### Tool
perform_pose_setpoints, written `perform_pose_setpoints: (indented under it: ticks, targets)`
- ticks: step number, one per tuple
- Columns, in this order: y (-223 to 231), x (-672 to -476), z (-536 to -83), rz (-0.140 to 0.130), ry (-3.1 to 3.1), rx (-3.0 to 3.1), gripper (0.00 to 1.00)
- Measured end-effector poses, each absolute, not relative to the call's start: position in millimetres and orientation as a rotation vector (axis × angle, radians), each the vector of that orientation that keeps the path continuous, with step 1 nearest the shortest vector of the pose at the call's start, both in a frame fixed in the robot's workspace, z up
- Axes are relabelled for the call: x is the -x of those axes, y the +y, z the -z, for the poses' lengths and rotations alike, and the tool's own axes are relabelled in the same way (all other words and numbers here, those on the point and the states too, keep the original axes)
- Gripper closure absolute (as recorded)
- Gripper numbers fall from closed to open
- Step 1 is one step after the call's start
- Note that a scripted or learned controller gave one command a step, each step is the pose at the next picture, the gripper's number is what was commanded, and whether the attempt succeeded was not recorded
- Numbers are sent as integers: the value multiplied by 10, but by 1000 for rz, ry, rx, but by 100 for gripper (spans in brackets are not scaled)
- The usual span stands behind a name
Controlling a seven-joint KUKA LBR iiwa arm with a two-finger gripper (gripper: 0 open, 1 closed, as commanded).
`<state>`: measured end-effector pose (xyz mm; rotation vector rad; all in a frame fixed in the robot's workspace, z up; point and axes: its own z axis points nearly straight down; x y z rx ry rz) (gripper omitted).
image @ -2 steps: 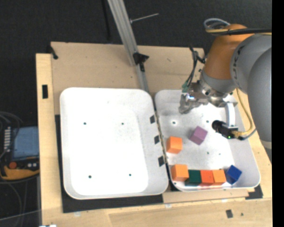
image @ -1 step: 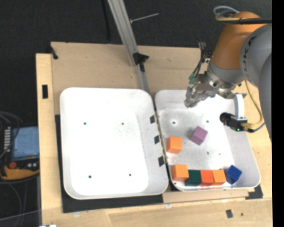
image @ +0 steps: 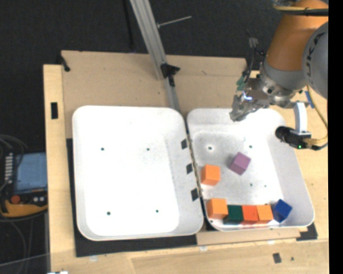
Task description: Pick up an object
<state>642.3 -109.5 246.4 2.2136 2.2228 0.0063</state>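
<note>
You see the gripper point(image: 238, 114) hanging over the far edge of the right bin point(image: 291, 153), nothing visibly between its fingers; how wide they stand you cannot tell. The purple block point(image: 239, 162) lies mid-bin, an orange block point(image: 210, 174) beside it, and a row of blocks point(image: 248, 212) along the near wall.

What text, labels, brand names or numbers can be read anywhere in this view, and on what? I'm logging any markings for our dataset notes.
None can be read.
The blocks, such as the purple block and blue block, have plain faces.
The white bins carry only small dark dots, no writing.
The blue device at the left edge and the arm's orange band are too blurred to show any label.
</note>
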Motion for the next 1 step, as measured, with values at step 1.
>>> perform_pose_setpoints:
  ticks: [1]
  targets:
    - [-588, -6286, -2349, 2, 2227, -2217, 100]
